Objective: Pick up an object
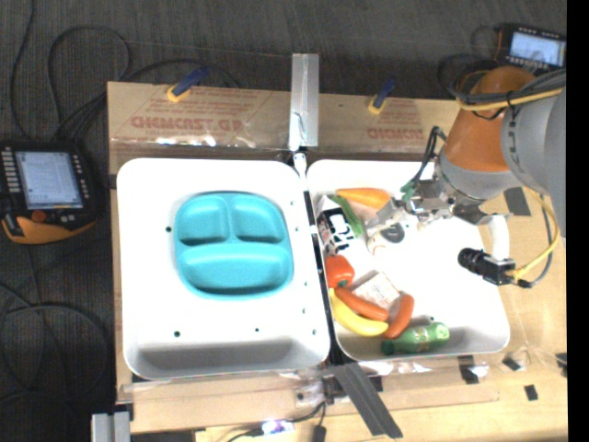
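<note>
Over the right bin (pixel 479 325), the arm's jaws (pixel 379 231) hang low near the upper-left corner; whether they stand apart or together cannot be told. The nearest candidate, an orange carrot-like piece (pixel 363 196), lies just beside them at about 11 o'clock, its long axis running roughly 9 to 3. More toy food, including a yellow banana (pixel 354 319) and green bottle (pixel 416 338), clusters toward 6 o'clock, farther off.

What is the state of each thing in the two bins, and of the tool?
Blue tray: lying flat in left bin.
Tool: low inside right bin.
Banana: lying flat.
Green bottle: on its side.
Orange carrot: lying by the bin's far wall.
</note>
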